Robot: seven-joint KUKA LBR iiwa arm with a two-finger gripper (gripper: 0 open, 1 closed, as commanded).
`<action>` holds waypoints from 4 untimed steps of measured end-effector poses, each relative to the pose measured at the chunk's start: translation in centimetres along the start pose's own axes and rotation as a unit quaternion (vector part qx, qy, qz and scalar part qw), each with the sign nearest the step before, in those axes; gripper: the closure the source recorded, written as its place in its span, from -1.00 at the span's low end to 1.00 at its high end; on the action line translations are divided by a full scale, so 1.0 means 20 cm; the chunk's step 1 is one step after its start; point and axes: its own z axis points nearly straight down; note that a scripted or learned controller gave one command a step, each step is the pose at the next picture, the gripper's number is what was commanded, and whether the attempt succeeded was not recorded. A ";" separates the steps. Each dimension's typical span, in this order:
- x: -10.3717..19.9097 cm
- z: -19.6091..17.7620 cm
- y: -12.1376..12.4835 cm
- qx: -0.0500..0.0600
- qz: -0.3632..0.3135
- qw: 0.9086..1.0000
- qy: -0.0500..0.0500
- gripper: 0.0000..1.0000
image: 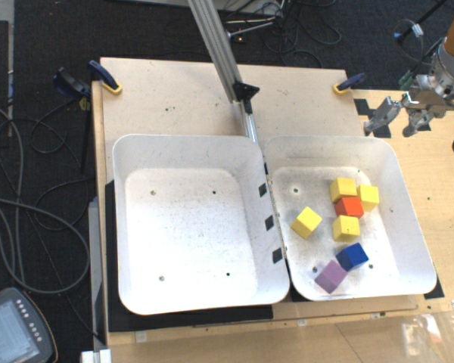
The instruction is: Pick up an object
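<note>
Several small blocks lie in the right bin. Yellow blocks sit at its middle, near the back, at the right and just below the red one. A red block rests among them. A blue block and a purple block lie toward the front. My gripper hangs at the far right, above the bench behind the bin's back right corner. Its two fingers stand apart, with nothing between them.
The left bin stands beside the right one. A slanted metal pole runs from the top down to the gap between the bins. Clamps sit at the bench's back corners. Cables lie on the floor.
</note>
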 end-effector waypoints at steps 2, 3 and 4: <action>0.03 0.28 -0.04 0.001 0.000 1.000 0.000 -1.00; 0.00 0.53 -0.08 0.000 0.001 1.000 0.000 -1.00; -0.01 0.76 -0.11 0.000 0.001 1.000 0.000 -1.00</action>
